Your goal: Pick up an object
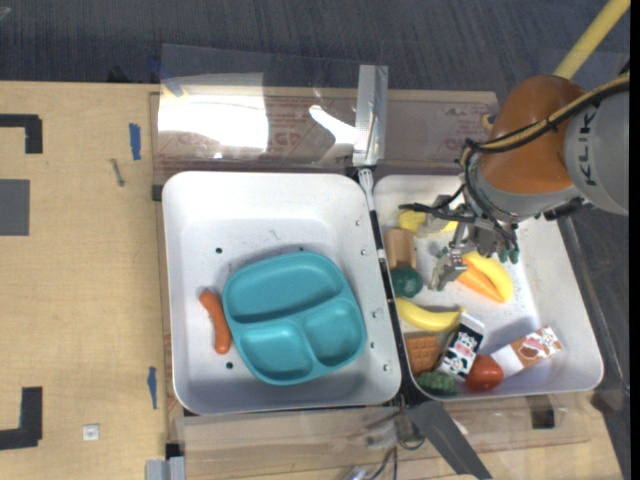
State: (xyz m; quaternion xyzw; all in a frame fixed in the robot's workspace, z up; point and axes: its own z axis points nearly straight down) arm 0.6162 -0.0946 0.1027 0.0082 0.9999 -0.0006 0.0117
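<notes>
My gripper (452,266) hangs low over the upper middle of the right bin (575,308), under the orange wrist band. Just to its right, touching or nearly touching it, lies a yellow-orange pepper (487,278). A green round toy (406,283) sits to its left and a banana (428,316) lies just below it. A yellow piece (414,219) and a tan piece (400,246) lie at the bin's upper left, partly behind the gripper's cables. I see nothing lifted off the bin floor.
Along the right bin's front lie a cow-print carton (461,353), a red tomato (485,372), a brown-and-white carton (531,348), a waffle-like piece (421,349) and a green item (437,382). The left bin (200,218) holds a teal divided plate (293,316) and an orange sausage (216,321).
</notes>
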